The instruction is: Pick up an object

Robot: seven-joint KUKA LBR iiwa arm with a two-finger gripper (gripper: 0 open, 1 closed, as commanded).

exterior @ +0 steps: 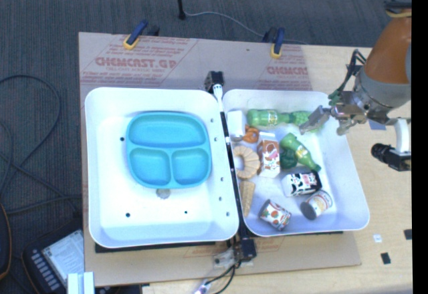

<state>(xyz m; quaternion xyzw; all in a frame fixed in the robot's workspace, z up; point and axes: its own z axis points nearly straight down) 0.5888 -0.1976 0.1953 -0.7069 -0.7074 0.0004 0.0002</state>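
My gripper (322,129) hangs over the far right part of the right bin (348,172), its fingers spread open with nothing between them. Just left of it lies a green bottle (263,117) along the bin's far wall. A second green bottle (298,152) lies below the gripper. Nearer the front are a black-and-white cow-patterned can (302,183), a small tin (318,204) and a printed cup (274,214). A red-and-white carton (269,156), a bagel (246,160) and a cone (247,196) sit by the bin's left wall.
The left bin (107,172) holds a blue divided plate (168,149) with a small grey piece (162,193) in front of it. Two clamps (136,34) (277,43) hold the cardboard at the back. Bare bench lies to the right of the bins.
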